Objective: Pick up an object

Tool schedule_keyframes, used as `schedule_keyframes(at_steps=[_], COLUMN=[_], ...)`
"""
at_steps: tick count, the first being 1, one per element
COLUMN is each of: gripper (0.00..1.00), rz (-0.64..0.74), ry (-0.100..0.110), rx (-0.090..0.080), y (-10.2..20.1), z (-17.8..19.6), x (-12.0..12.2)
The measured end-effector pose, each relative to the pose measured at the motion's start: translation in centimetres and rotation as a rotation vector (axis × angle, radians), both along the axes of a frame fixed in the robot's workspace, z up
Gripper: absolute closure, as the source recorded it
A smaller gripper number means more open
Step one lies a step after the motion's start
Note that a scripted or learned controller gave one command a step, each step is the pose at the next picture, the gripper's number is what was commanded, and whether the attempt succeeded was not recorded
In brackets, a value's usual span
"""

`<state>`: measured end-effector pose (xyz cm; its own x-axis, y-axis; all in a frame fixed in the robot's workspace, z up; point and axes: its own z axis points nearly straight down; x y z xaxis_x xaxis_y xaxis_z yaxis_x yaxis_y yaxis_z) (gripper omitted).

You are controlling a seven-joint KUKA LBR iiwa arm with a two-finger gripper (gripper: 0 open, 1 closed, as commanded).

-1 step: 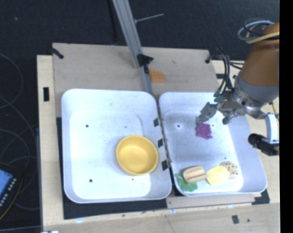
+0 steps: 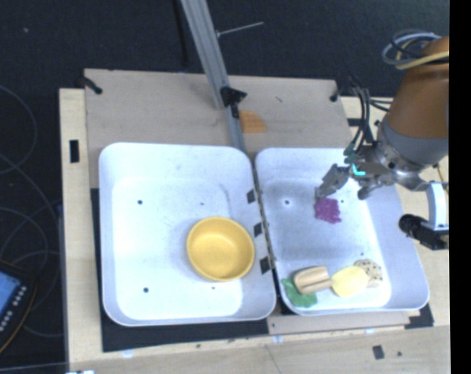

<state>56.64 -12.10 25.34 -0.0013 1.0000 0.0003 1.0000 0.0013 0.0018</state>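
Resting on a tan bench [image 2: 165,100] against dark floor: two white bins side by side. Hanging over the right bin [image 2: 391,287], near its far right corner: the claw [image 2: 343,179], fingers looking parted, gripping nothing. Lying just below the claw, on the bin floor: a purple lump [image 2: 327,209], the nearest pick. Sitting well below the claw, crowded against the near wall: a tan roll [image 2: 311,278], a yellow piece [image 2: 348,282], a speckled piece [image 2: 370,269], and a green scrap [image 2: 298,294]. Sitting far to the claw's left, in the left bin [image 2: 118,209]: a yellow bowl [image 2: 220,248].

Judging progress: nothing lifted yet; descent, closing and lift all remaining.

Judging room: open floor all around the purple lump, well away from walls. Offering less clearance: the cluster hugging the near wall.
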Motion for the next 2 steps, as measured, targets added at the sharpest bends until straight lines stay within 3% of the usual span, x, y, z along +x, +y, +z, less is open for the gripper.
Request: schedule_keyframes(at_steps=[2], gripper=[0.00], rz=[-0.003], ry=[0.007], rx=[-0.002], y=[0.3], z=[-12.4], x=[-0.8])
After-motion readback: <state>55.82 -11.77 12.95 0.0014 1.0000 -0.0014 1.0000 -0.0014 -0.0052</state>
